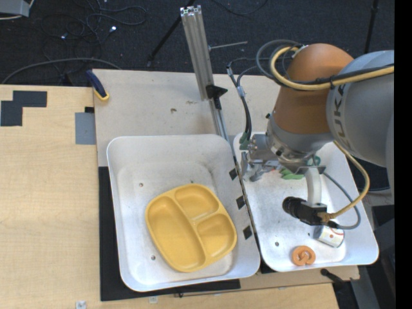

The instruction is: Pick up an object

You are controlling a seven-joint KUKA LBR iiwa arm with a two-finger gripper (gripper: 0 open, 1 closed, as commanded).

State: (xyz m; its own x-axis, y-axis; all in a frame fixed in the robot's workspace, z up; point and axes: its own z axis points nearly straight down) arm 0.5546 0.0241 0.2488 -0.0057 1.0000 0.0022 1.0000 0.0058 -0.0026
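A yellow divided plate (190, 226) lies in the left bin (129, 166), toward its front. In the right bin (357, 250), a small orange round object (302, 256) rests near the front edge. A green object (293, 174) peeks out from under the arm's wrist, mostly hidden. My gripper (255, 162) hangs low over the right bin's left side, close to the wall between the two bins and just left of the green object.
An upright aluminium post (198, 53) stands behind the bins. A small blue and yellow tool (98, 85) lies on the bench at the back left. The arm's large orange and grey body (322, 95) covers the back of the right bin.
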